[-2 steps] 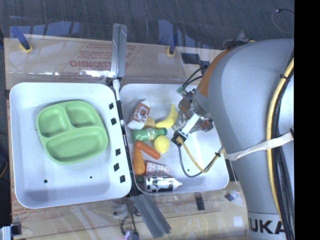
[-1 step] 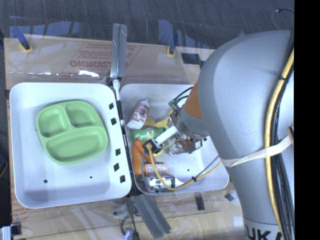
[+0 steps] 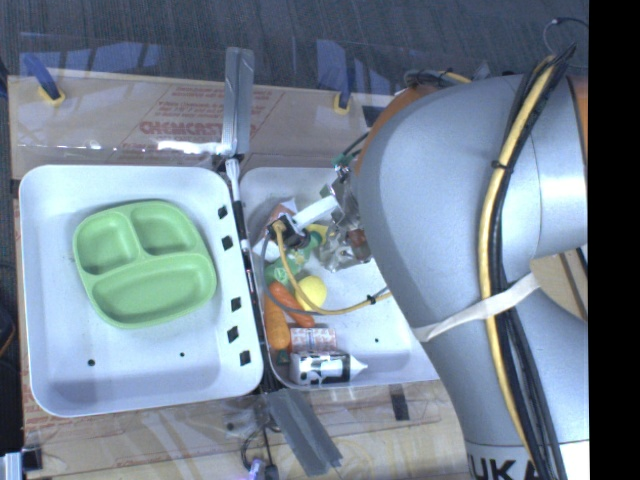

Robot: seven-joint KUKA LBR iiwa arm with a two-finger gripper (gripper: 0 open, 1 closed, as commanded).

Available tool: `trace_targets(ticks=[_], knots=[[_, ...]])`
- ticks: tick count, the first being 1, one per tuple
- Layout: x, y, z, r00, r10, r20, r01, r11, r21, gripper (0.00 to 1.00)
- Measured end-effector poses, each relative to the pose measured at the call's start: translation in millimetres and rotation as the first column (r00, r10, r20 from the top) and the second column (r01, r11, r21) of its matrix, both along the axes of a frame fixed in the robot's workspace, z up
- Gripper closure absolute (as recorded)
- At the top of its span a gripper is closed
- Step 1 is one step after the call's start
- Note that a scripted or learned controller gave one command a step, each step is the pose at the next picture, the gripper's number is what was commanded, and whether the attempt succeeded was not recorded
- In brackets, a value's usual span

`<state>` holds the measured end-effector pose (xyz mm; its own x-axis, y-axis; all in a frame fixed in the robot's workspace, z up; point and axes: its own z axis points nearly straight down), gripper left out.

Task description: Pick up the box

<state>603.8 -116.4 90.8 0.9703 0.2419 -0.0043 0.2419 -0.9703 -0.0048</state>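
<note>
item: box (image 3: 321, 368). a small carton, white with black blotches, and a plain white tapered end. its printing is too small to read.

state: intact as far as can be seen, with no dent or tear visible. nothing rests on top of it.

pose: lying on its side, long axis running left to right, tapered end pointing right.

location: well apart from the gripper (image 3: 345, 238), below it in the camera view and slightly to its left, toward the near edge. no contact with the gripper. the whole upper face is unobstructed, and its lower edge is partly hidden.
</note>
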Motion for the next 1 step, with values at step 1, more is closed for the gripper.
trace_targets(ticks=[1], knots=[[36.8,59.2,101.2,1.0,0.031,0.003,-0.031,1.0,0.0,1.0]])
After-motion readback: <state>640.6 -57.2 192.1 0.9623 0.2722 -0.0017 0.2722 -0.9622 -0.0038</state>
